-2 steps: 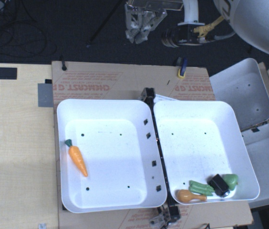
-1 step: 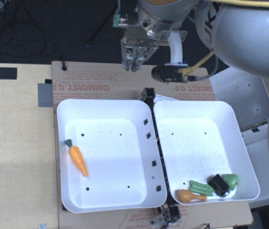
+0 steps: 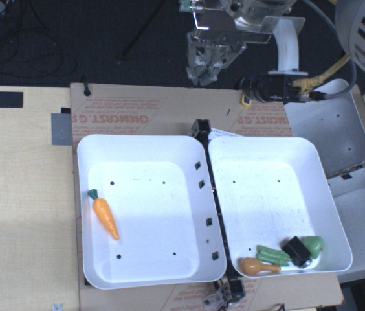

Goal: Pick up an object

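Observation:
An orange carrot (image 3: pixel 105 217) with a green top lies near the left wall of the left bin (image 3: pixel 137 149). In the near right corner of the right bin (image 3: pixel 266 149) a small pile holds an orange pear-shaped piece (image 3: pixel 258 266), a green pod (image 3: pixel 272 255), a black block (image 3: pixel 296 251) and a green round piece (image 3: pixel 314 243). My gripper (image 3: pixel 207 72) hangs high above the bench behind the bins, over the far edge of the cardboard, far from every object. Nothing shows between its fingertips.
The two bins stand side by side on a cardboard sheet (image 3: pixel 143 112), joined by a black divider strip (image 3: pixel 208 193). A grey metal plate (image 3: pixel 328 125) lies to the right of the right bin. Cables (image 3: pixel 21 31) run across the dark back area.

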### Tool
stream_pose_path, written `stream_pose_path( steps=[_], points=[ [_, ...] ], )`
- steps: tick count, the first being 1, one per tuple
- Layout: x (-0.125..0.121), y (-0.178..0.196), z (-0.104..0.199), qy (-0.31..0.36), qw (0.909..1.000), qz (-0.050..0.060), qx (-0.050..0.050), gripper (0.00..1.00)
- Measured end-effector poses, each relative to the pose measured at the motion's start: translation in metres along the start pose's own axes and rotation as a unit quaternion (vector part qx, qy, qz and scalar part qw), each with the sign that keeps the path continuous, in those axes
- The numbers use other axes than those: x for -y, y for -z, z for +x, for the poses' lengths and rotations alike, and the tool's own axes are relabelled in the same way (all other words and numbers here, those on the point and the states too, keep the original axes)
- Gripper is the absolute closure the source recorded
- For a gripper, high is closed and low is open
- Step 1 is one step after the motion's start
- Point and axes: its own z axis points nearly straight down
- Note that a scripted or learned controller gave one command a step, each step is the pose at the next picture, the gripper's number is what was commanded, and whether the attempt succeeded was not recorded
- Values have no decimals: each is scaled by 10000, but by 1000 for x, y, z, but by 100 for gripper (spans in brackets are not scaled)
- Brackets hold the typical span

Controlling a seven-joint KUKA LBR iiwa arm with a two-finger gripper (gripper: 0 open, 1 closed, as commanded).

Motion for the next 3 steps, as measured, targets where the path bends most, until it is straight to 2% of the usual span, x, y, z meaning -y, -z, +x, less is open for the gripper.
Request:
stream_pose_path(
  steps=[1, 2, 3],
  points=[
    [-9, -9, 72, 18, 10000, 48, 13, 100],
    [21, -7, 5, -38, 10000, 49, 25, 100],
    [41, -104, 69, 16, 9999, 100, 36, 100]
  ],
)
